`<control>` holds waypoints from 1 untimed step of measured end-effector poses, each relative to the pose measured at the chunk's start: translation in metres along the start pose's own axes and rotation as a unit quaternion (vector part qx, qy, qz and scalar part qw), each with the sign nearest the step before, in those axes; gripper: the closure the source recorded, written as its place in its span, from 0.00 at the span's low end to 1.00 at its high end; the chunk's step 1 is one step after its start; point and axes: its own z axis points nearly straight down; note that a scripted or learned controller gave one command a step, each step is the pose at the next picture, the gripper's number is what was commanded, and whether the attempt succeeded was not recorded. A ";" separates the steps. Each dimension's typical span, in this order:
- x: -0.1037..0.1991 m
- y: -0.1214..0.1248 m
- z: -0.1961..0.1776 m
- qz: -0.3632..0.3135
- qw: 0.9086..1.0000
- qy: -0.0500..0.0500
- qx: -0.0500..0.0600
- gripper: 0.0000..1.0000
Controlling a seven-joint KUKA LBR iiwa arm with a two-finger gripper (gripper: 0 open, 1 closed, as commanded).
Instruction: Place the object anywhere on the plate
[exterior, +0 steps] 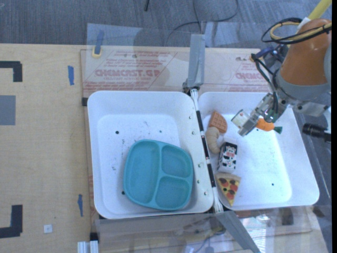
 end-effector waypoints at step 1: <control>0.095 0.036 -0.017 0.058 0.998 0.001 0.001 1.00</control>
